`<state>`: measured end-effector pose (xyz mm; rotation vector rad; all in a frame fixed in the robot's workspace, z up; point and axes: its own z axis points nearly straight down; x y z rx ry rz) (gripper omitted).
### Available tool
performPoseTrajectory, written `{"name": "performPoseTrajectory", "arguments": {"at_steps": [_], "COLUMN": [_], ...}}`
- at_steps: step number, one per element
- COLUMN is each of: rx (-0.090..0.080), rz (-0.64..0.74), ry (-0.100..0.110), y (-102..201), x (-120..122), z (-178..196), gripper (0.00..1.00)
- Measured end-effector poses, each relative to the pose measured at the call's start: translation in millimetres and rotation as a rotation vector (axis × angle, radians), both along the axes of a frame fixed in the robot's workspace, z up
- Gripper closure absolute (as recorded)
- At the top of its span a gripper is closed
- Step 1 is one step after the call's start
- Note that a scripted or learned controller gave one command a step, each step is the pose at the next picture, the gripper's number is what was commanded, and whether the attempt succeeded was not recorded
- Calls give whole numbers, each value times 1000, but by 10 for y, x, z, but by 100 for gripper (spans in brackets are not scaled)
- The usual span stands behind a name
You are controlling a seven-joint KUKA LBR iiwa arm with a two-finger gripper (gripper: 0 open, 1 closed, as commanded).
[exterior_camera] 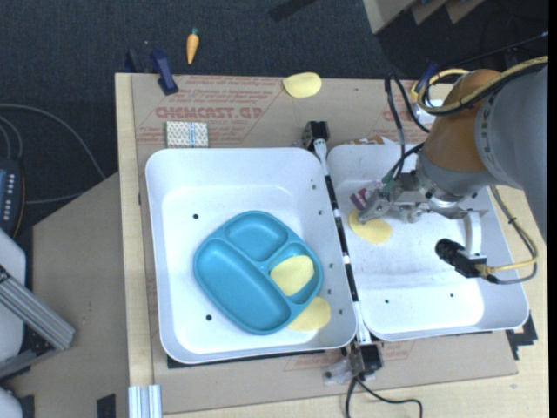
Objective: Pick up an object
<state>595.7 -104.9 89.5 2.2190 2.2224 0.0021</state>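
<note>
I see my hand (376, 205) low in the right bin (418, 320), above a yellow piece (372, 231); I cannot tell its grip.

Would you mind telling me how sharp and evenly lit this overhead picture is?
In the camera view, light is even and soft; the two white plastic bins look bright, without harsh glare. The blue divided plastic tray is crisp, casting a faint shadow. The grey arm's gripper looks slightly soft, its detail hard to read.
</note>
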Motion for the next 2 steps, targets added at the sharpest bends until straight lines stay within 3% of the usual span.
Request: {"name": "performPoseTrajectory", "arguments": {"at_steps": [1,2], "rx": [-1,-3], "rz": [0,0], "ry": [0,-2], "y": [96,95], "x": [519,524], "z": [-47,57], "gripper": [0,100]}}
